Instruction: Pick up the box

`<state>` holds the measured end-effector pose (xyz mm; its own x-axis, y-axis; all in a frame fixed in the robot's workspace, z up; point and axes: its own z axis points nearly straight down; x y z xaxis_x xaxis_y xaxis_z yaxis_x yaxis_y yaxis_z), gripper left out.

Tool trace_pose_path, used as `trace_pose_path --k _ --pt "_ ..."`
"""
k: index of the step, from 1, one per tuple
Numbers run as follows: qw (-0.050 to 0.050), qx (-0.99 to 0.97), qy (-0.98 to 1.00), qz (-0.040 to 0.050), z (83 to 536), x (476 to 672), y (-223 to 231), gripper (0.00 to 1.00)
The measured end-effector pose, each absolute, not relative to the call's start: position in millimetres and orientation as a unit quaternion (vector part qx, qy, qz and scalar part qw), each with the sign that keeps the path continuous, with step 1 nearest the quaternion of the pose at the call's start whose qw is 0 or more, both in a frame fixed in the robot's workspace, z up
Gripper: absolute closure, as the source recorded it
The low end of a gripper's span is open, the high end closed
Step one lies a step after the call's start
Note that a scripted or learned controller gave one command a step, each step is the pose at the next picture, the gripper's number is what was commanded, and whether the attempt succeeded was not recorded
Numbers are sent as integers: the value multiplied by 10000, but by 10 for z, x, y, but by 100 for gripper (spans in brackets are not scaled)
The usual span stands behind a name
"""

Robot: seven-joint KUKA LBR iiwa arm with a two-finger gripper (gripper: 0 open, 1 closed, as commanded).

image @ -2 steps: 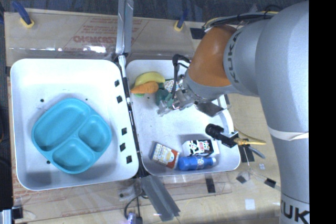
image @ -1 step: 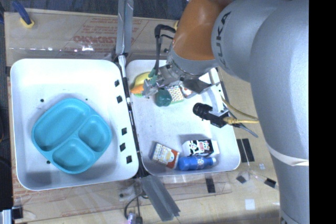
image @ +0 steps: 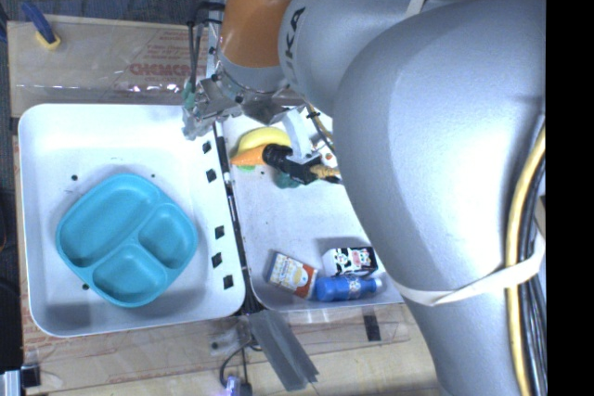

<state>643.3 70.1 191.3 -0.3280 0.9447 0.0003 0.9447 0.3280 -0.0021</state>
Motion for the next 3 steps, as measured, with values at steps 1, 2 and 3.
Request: trace_pose_path --k 1,2,3 --pt "6 -5764 -8172 11 2016 6436 717 100" --pt "16 -5666 -8240 16 907 6553 1272 100" --pt "1 -5204 -8539 0 926 6557 2124 100"
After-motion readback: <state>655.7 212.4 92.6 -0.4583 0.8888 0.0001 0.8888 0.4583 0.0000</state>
